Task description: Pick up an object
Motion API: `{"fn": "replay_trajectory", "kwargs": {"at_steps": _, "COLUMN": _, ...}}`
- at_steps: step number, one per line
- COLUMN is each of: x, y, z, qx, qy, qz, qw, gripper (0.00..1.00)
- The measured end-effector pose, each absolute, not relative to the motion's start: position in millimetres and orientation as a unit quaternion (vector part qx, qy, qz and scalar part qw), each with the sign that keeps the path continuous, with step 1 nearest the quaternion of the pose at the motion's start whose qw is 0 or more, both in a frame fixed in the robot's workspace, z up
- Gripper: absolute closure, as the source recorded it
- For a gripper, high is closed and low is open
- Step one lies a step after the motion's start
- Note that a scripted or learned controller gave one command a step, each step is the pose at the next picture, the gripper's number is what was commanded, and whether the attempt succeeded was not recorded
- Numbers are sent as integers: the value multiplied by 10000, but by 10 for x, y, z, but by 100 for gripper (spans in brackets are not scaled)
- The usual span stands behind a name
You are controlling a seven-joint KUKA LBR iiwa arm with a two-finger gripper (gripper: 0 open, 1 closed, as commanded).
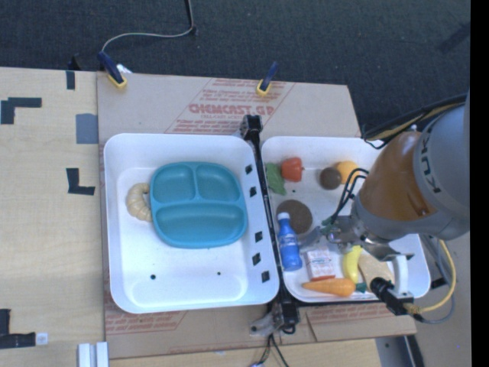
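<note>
- Two white bins sit side by side: the left bin (122, 228) and the right bin (309, 147).
- One grey arm (416, 182) with an orange band reaches over the right bin.
- One blue divided plate (199, 203) lies in the left bin, with one beige ring-shaped piece (138, 201) touching its left edge.
- Gripper (336, 232): low in the right bin's middle; whether it is released or clenched, I cannot tell.
- Right bin, one each: blue bottle (288, 241), brown disc (295, 213), carrot (330, 287), banana (351, 264), small packet (319, 264), red tomato-like piece (291, 169), brown ball (330, 177), orange fruit (348, 169).
</note>
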State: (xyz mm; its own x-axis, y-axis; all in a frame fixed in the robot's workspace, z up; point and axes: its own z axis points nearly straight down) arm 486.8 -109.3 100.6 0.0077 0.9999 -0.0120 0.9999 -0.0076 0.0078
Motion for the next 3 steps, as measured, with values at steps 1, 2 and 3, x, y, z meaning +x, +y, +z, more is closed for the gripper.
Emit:
{"fn": "replay_trajectory", "kwargs": {"at_steps": 1, "x": 5454, "y": -1516, "z": 1377, "qx": 7071, "qy": 7071, "qz": -4, "qw": 5, "gripper": 0}}
{"fn": "replay_trajectory", "kwargs": {"at_steps": 2, "x": 5907, "y": -1619, "z": 865, "qx": 7066, "qy": 7077, "qz": 9, "qw": 17, "gripper": 0}}
{"fn": "replay_trajectory", "kwargs": {"at_steps": 3, "x": 6365, "y": -1241, "z": 856, "qx": 7058, "qy": 7084, "qz": -13, "qw": -22, "gripper": 0}}
